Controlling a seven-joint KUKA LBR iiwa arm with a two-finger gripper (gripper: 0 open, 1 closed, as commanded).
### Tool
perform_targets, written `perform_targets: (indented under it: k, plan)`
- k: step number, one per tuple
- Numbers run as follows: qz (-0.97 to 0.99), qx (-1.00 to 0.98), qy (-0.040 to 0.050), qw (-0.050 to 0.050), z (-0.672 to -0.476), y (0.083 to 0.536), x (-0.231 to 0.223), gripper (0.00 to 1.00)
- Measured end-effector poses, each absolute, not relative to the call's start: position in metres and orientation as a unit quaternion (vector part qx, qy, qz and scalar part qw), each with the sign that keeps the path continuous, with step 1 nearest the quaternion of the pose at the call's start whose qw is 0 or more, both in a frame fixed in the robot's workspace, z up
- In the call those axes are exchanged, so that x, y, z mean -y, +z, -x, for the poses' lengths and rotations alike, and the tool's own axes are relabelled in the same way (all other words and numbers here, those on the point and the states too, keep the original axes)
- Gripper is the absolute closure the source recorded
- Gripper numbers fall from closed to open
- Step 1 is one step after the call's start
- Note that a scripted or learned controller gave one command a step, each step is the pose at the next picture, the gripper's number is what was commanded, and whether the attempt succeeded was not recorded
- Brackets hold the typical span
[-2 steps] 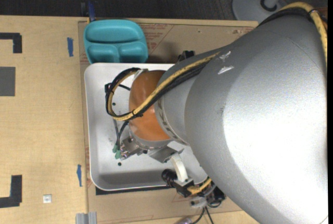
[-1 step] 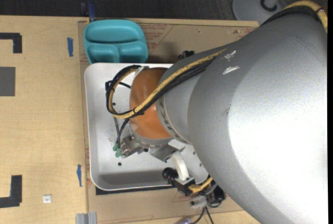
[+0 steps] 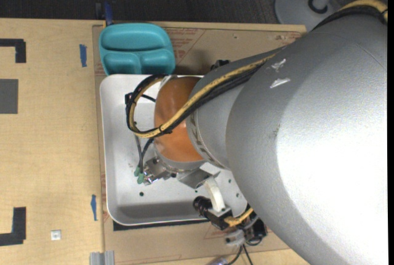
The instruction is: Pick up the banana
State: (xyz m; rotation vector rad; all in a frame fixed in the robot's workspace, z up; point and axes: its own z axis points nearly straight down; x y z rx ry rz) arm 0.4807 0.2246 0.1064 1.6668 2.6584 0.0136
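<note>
Where my arm (image 3: 308, 134) reaches in from the right, its smooth grey casing fills most of my view, rounded and matte, with the orange band (image 3: 169, 128) glossy above the wrist. A black and yellow cable (image 3: 144, 128) loops off the wrist over the white bin (image 3: 117, 146), which is shallow with rounded corners and a smooth, slightly shiny floor. Beyond the bin's far edge sits a teal plastic tray (image 3: 136, 48) with soft moulded hollows. The desk (image 3: 49, 134) is pale brown board, marked with black squares and small strips of blue tape.

I cannot find the banana; if it lies in the bin, the arm covers it. The gripper is hidden under the wrist too, so I cannot tell its state. Small dark fittings and a white piece (image 3: 215, 196) jut out near the bin's near rim, but I cannot make out what they are. The second bin is covered by the arm's bulk.

Open floor shows along the bin's left side and near-left corner. Bare desk runs wide to the left.
</note>
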Motion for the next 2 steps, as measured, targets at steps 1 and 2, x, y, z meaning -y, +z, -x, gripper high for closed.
perform_targets:
  k: [1,2]
  plan:
    - [-0.531,-0.847,0.0049,0.003,-0.4811,0.1161,-0.2249,1.0]
    - [-0.531,-0.847,0.0055,0.003,-0.4815,0.1259,-0.2253,1.0]
